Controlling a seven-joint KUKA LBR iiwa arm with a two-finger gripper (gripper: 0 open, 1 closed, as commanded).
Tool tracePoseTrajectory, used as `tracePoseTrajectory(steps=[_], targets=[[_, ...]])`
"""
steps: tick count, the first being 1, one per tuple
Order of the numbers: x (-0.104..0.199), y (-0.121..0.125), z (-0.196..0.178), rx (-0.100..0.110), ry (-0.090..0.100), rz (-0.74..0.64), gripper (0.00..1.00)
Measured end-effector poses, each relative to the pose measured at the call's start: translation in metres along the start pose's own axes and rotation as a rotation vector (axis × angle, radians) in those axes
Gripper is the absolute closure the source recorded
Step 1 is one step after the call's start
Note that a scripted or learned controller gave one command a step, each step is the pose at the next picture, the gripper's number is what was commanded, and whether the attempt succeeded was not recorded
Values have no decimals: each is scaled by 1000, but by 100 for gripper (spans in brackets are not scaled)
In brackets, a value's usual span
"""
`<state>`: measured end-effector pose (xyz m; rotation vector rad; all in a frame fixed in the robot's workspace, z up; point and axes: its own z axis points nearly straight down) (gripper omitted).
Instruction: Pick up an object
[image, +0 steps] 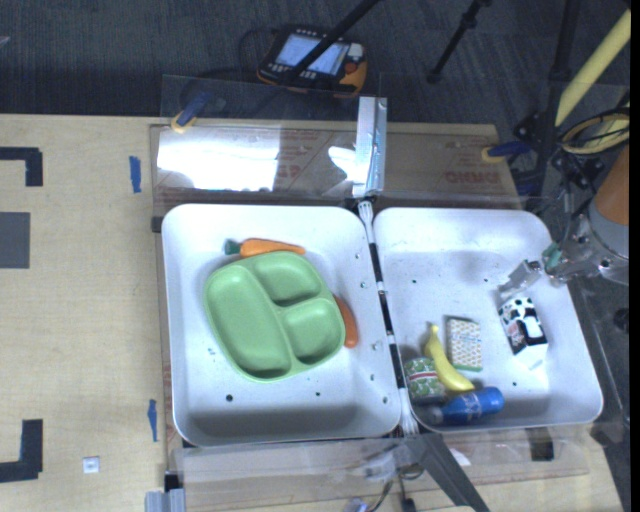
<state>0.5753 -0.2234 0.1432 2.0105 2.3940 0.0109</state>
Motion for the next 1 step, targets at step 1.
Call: tracePoseTrajectory(steps=[1], targets=[[0, 2, 3, -18, -9, -16, 0]])
